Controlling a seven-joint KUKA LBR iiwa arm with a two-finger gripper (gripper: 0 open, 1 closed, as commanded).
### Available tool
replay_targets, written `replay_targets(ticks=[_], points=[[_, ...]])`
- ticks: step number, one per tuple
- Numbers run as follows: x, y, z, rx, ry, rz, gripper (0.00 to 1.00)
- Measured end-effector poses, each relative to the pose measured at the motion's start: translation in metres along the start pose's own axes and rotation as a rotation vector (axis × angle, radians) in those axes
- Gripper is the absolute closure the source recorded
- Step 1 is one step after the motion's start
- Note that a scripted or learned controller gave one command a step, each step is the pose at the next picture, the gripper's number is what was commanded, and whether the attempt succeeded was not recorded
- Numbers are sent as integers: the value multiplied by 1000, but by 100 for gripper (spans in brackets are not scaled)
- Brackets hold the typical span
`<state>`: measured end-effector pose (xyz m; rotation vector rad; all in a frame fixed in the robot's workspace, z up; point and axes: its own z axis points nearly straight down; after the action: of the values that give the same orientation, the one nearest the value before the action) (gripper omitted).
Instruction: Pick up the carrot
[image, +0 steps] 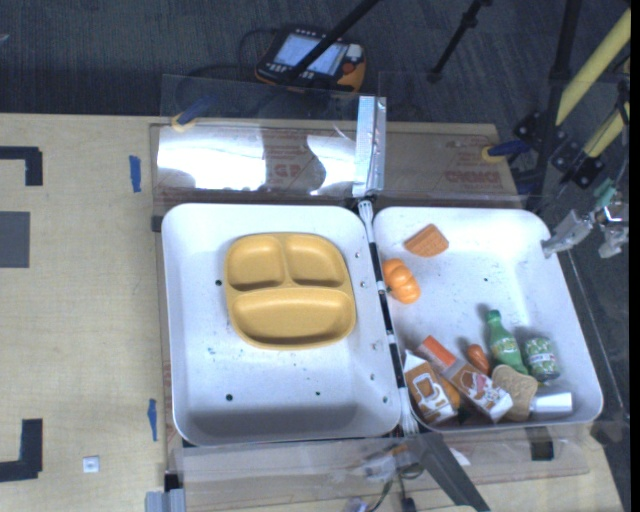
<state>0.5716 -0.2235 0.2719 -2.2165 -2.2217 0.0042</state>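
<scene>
The carrot (478, 357) is a small orange piece lying in the right bin (480, 265), among the clutter at its near side, just left of a green bottle (505, 343). My gripper (598, 222) hangs at the view's right edge, beyond the right bin's far right corner. It is well away from the carrot and partly cut off. Nothing shows between its fingers.
In the right bin lie an orange cracker (427, 240), a round orange fruit (401, 281), a red-orange pack (437, 351), two small cartons (432, 391), a toast piece (516, 386), a green can (541, 357) and a white cylinder (553, 403). The left bin (200, 380) holds a yellow divided plate (290, 288).
</scene>
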Motion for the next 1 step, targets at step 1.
replay_targets(ticks=[1], points=[[1,20,20,-2,-2,-29,0]])
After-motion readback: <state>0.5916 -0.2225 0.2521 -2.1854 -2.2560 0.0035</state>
